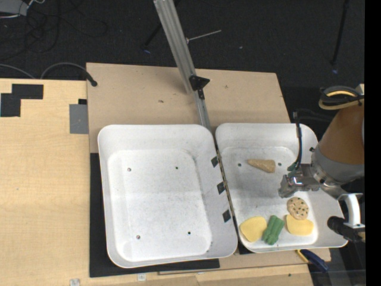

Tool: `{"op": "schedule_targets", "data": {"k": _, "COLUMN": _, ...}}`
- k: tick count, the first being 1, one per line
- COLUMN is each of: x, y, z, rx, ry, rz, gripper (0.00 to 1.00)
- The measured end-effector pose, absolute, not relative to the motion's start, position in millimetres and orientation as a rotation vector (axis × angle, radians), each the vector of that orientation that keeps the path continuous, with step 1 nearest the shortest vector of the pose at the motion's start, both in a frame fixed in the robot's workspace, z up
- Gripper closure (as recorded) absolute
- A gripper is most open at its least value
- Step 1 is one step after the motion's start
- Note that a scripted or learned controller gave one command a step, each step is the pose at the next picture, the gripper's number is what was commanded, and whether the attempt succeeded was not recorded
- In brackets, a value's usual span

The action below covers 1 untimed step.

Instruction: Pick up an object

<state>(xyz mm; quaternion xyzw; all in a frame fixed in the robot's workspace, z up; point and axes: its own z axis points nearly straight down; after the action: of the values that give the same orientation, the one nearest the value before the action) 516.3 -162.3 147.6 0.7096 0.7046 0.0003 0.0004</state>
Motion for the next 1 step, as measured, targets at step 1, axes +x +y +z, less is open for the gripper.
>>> {"op": "schedule_targets", "data": {"k": 1, "x": 514.0, "y": -161.6, "z": 210.1, "rx": 2.218, "ry": 2.22, "rz": 0.003, "gripper": 1.0}}
